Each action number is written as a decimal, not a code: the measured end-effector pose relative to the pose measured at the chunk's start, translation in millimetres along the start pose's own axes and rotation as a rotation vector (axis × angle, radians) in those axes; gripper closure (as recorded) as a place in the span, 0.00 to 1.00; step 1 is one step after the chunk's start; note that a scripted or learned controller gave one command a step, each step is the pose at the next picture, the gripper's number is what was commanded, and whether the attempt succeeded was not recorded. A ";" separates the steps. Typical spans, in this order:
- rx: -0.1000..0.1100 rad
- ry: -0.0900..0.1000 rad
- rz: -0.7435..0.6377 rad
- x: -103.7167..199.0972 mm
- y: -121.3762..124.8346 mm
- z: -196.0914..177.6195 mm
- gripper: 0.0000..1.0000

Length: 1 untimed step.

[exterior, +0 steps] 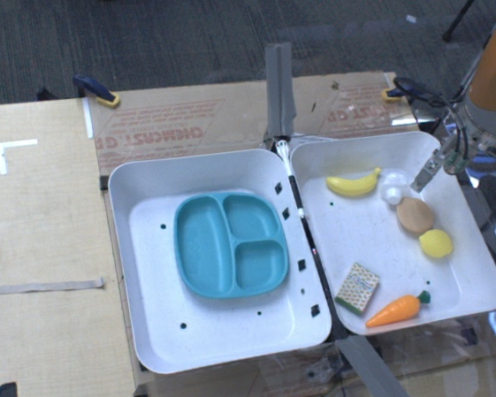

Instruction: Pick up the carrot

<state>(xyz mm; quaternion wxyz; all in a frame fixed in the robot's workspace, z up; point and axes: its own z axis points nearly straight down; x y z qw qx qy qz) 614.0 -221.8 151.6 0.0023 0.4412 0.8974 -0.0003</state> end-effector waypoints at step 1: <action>0.002 0.003 0.109 44.8 -53.9 -30.6 1.00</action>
